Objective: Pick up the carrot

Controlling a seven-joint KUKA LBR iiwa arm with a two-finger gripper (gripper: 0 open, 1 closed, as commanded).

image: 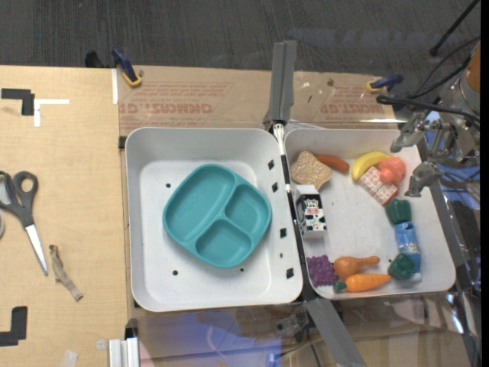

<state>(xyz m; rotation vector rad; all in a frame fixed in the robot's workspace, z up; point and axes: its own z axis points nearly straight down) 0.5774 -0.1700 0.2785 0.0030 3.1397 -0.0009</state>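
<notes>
Carrot (pixel 367 282) lies at near edge of right bin (pixel 439 228), beside purple grapes (pixel 321 269). Gripper (pixel 419 159) hovers over bin's far right corner, near banana (pixel 370 162); jaws apart, holding nothing. Teal plate (pixel 218 215) in left bin (pixel 145 228).

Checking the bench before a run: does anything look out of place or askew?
Mostly tidy. The teal plate sits skewed in the left bin. Scissors lie loose on the bench, outside the bins. The carrot lies at the right bin's front edge.
</notes>
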